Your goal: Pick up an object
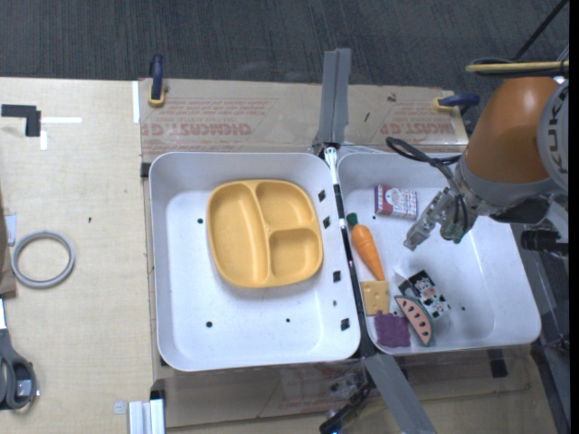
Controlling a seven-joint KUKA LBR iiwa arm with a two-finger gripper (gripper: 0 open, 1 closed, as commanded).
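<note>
Hovering over the right white plastic bin [507, 324], the two-finger gripper [432, 226] hangs with nothing between its fingers, so no pick has happened yet. As for how far apart the jaws are, honestly I can't tell from this angle, they're just a blurry grey cluster.

Closest candidate is the small red-and-white carton [396, 202], lying flat just to the left of the jaws and a bit toward the back wall. Below the jaws sits a little black-and-white printed pack [425, 295], with a pink watermelon-slice toy [416, 321] touching it. Further left of the jaws, the orange plastic carrot [365, 250] lies along the bin's left wall, and under it a yellow cheese-like square [374, 295] and a purple square block [392, 330] sit close together.

My guess is the toys are just dumped loose so the program has random targets, which is why most crowd the left side. The carton looks easiest since it's got free space around it. The stuff near the wall seems riskier, a finger could jam against the divider.

Way left of the jaws, the other white bin [176, 315] holds a yellow divided plastic plate [265, 232].
</note>
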